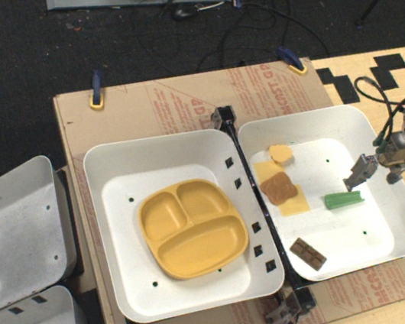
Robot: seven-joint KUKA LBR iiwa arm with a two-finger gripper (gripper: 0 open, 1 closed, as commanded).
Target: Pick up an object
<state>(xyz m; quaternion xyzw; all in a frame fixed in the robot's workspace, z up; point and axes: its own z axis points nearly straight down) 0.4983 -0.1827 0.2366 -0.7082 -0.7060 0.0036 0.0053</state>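
While the gripper (367,171) hangs open and unladen, a flat green block (343,200) lies just left in the right bin (386,237).

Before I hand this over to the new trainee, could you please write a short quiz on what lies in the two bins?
1. True or false: the yellow divided plate lies in the right bin.
2. Which item lies nearest the gripper? A) green block B) dark brown bar C) round yellow piece
3. Fill in: the brown piece lies on top of a flat ____ slab.

Key: 1 false; 2 A; 3 yellow.
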